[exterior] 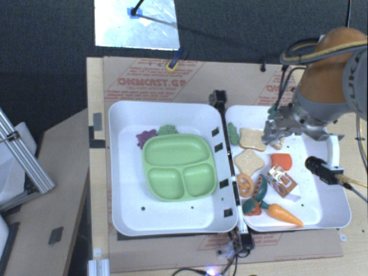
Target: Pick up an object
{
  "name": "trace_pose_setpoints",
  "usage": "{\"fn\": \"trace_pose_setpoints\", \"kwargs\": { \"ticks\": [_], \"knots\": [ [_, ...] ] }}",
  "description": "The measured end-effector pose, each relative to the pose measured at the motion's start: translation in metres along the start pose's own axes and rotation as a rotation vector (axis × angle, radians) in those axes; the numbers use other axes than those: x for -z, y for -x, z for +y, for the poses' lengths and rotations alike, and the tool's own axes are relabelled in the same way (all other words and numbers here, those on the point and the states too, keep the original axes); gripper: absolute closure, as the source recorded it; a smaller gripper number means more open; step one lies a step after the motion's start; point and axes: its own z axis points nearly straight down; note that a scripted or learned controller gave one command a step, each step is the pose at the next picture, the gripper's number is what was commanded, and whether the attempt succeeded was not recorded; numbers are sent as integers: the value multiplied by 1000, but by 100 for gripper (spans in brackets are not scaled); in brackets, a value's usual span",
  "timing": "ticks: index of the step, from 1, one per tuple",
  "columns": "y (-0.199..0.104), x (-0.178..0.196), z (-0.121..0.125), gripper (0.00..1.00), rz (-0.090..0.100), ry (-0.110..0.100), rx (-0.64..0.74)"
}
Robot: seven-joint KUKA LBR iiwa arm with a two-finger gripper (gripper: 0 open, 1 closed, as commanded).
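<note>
1. A bench [69, 154] carries 2 white bins, the left bin [123, 119] and the right bin [339, 209], side by side.
2. The gripper [275, 132] hangs low over the right bin's far side, just beside a bread slice [252, 138]; how wide it stands I cannot tell.
3. More toy food lies nearer: toast [248, 161], pretzel [244, 184], carrot [283, 213].
4. A green tray [175, 167] fills the left bin.

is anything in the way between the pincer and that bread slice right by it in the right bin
Nothing visible. The pincer hangs just right of the upper bread slice, with bare bin floor between them. The red piece lies below, off that line.
</note>
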Motion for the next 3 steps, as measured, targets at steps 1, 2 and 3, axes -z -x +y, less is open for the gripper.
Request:
{"fn": "trace_pose_setpoints", "kwargs": {
  "ticks": [1, 2, 3],
  "knots": [
    [-48, 6, -27, 100, 1, -1, 2],
    [-50, 3, -37, 100, -1, -1, -4],
    [-50, -7, -40, 100, -1, 0, -6]
  ]
}}
